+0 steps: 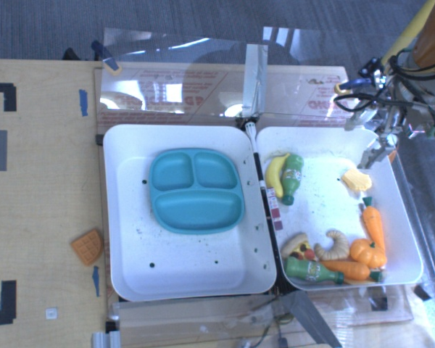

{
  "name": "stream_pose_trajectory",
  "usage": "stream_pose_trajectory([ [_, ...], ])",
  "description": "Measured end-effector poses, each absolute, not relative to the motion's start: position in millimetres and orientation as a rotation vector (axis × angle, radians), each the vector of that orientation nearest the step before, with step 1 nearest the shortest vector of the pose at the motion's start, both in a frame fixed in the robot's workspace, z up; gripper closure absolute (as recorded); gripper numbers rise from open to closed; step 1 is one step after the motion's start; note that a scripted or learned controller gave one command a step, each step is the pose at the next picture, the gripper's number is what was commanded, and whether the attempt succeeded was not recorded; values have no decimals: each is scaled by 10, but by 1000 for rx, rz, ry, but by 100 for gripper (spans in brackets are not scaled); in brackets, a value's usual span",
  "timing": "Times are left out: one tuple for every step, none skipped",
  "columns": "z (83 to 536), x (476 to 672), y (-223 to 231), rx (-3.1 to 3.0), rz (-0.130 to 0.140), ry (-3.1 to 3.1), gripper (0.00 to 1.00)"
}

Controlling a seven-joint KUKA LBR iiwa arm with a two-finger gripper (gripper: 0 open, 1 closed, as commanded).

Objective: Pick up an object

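The right bin (326, 145) holds several toy foods. A yellow banana (275, 172) and a green bottle (292, 175) lie side by side near its left wall. A pale yellow wedge (357, 182) sits toward the right wall. Along the front right lie an orange carrot (374, 227), an orange pepper (363, 251), a tan knobbly piece (334, 246), a pizza slice (297, 246) and a second green bottle (312, 270). My gripper (379, 151) hangs over the bin's back right corner, just above and right of the yellow wedge, with nothing visibly in it.
The left bin (130, 252) holds a teal divided plate (196, 191). A small brown waffle (87, 246) lies on the wooden bench left of the bins. A clear plastic shield (203, 78) stands behind both bins. Cables hang by the arm's wrist (391, 93).
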State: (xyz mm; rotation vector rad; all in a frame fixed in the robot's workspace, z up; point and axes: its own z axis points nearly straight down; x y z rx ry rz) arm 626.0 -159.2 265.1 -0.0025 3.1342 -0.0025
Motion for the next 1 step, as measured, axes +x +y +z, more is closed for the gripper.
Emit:
stream_pose_trajectory([
  [1579, 6117, -2237, 392, 0, 3116, 0],
])
